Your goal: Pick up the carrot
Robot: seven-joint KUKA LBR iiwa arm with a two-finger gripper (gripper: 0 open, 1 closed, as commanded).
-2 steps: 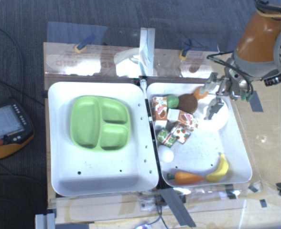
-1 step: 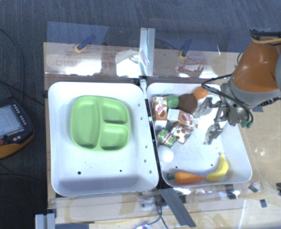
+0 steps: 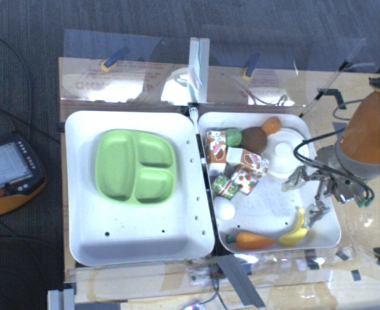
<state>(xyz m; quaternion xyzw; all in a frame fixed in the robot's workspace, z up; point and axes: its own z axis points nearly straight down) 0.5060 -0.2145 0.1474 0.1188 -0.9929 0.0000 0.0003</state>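
The carrot [image 3: 254, 240], orange with a green stub at its left end, lies flat along the front wall of the right bin [image 3: 329, 237]. A yellow banana [image 3: 295, 231] touches its right end. My gripper [image 3: 301, 200] hangs over the right part of that bin, above and to the right of the carrot. It is open, with one finger [image 3: 292, 179] pointing left and the other over the banana. Nothing sits between the fingers.
The right bin also holds several snack boxes [image 3: 234, 168], a white egg [image 3: 225, 209], a brown round fruit [image 3: 254, 139], an orange [image 3: 271, 125], a green item [image 3: 232, 137] and a white cup [image 3: 284, 155]. A green divided plate [image 3: 136, 166] lies in the left bin [image 3: 86, 237].
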